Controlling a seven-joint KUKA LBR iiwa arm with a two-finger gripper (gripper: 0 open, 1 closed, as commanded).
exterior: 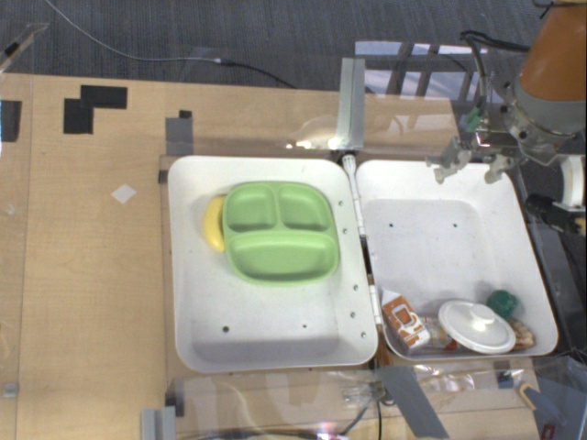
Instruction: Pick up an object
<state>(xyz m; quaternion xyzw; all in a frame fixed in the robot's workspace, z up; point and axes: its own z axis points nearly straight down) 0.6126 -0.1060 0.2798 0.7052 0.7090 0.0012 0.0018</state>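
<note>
A green divided plate (279, 231) with three compartments lies flat in the left bin, with a yellow banana-like piece (213, 225) tucked against its left edge. In the right bin's near corner sit a round white lid or dish (476, 326), a small dark green object (503, 302) just behind it, and an orange-and-white packet (404, 322) to its left.

Two white bins sit on a pale wood-grain worktop (83, 273). The left bin (266, 337) carries a lime-green divided plate (278, 231) with a yellow object (213, 225) at its left edge. In the right bin (440, 236) lie a white lid (475, 326), a dark green item (502, 302) and an orange-and-white packet (404, 323). Black patches (92, 106) mark the far left.
</note>
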